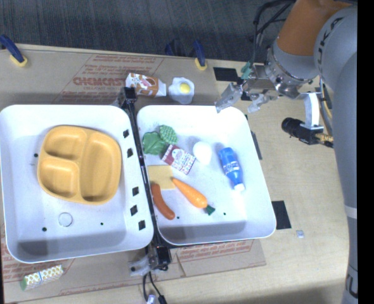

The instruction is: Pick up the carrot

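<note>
The orange tapered carrot with a green stem end [191, 194] lies slantwise on the floor of the right-hand shallow white bin [258, 189], toward the lower middle of the frame. Just left of it rests a reddish-orange sausage-shaped piece [161, 201]. To its upper right lies a blue bottle with a white cap [230, 166]. The two-finger gripper [243, 100] hangs at the upper right, over the bin's far corner, fingers seemingly spread apart and holding nothing, well apart from the carrot.
</note>
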